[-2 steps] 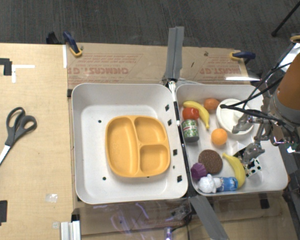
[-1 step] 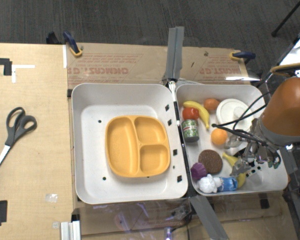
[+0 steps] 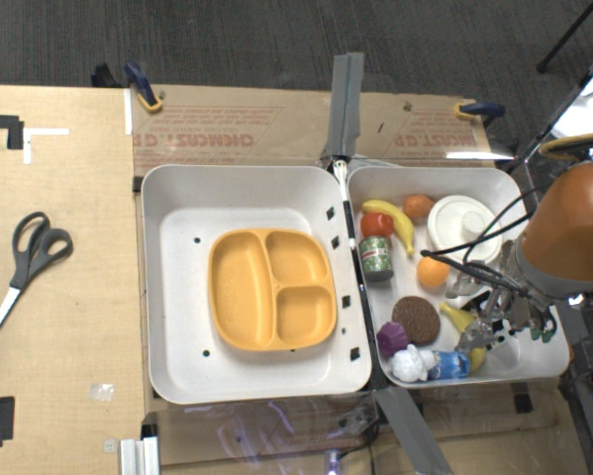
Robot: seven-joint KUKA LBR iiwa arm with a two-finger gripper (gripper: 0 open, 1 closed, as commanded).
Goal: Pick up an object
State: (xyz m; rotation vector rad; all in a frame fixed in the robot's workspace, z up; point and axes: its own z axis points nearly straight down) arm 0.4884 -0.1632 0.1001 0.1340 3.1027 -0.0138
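Toys crowded against bin wall

Orange-banded grey arm (black cables trailing), wrist detail seemingly blurred.

dark carpet floor, pale wooden bench
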